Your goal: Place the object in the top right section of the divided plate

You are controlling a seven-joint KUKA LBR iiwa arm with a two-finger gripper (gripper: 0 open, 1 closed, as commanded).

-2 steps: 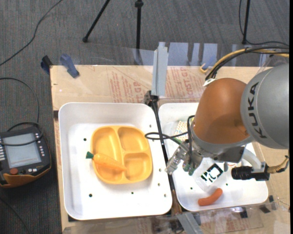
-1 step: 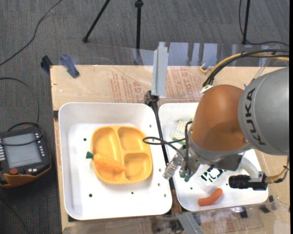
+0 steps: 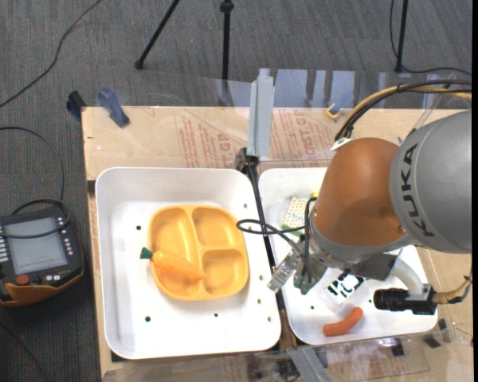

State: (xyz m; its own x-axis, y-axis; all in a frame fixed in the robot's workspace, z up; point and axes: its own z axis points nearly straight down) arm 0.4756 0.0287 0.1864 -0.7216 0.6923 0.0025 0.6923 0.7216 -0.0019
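My arm (image 3: 398, 189) reaches in over the right bin (image 3: 299, 329), its orange band bulging above my wrist. My gripper (image 3: 296, 275) hangs low at that bin's left side, close to the wall shared with the left bin (image 3: 119, 293). Just right of it and a little nearer the camera lies a small sausage (image 3: 343, 322). Well off to its left, in the left bin, sits the yellow divided plate (image 3: 197, 249), with a toy carrot (image 3: 174, 262) lying across its lower left edge.
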